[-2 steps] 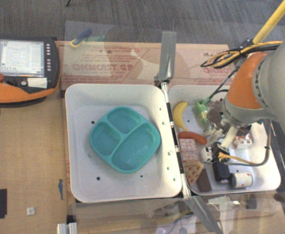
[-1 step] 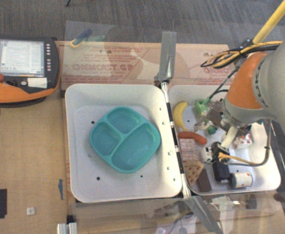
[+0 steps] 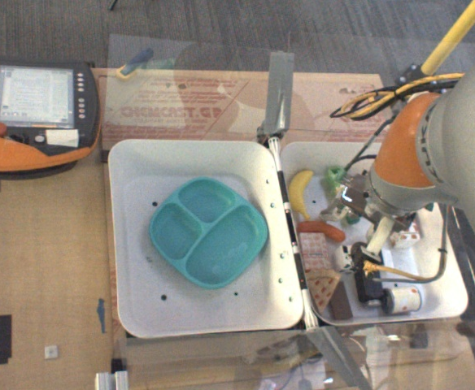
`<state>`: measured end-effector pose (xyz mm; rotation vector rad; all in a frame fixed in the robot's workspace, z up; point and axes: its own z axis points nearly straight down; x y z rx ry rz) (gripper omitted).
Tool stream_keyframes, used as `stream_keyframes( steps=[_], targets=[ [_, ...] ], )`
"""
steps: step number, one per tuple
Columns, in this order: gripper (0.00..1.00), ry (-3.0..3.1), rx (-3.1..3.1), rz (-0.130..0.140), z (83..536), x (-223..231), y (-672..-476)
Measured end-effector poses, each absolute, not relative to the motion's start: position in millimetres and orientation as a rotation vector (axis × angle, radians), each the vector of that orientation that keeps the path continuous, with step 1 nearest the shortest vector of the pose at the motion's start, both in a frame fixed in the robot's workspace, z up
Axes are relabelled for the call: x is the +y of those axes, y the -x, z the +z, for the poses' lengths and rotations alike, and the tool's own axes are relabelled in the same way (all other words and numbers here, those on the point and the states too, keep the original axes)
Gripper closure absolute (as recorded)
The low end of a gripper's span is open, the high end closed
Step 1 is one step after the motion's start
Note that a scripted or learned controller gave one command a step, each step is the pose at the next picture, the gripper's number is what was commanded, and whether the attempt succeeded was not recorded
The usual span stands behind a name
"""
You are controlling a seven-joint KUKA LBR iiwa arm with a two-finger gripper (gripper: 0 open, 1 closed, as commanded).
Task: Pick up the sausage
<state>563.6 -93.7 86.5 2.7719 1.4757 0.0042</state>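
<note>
We log the sausage (image 3: 321, 231) in the right bin (image 3: 455, 296), long axis roughly 9-to-3, just beside the pincer (image 3: 350, 214) at its 8 o'clock; pincer state we cannot tell.

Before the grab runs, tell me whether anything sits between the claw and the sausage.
Nothing visible does. The claw hangs close beside the sausage in the right bin; the banana lies on the sausage's other side.

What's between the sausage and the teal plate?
In the camera view, nothing loose: just the bins' adjoining rims and a bare strip of the left bin separate the sausage from the teal plate.
</note>
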Motion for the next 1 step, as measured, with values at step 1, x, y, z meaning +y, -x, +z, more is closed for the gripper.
stream_keyframes(
  steps=[1],
  targets=[
    [1.0, -2.774, 1.473, 0.009, 96.8, -93.7, -564.8]
  ],
)
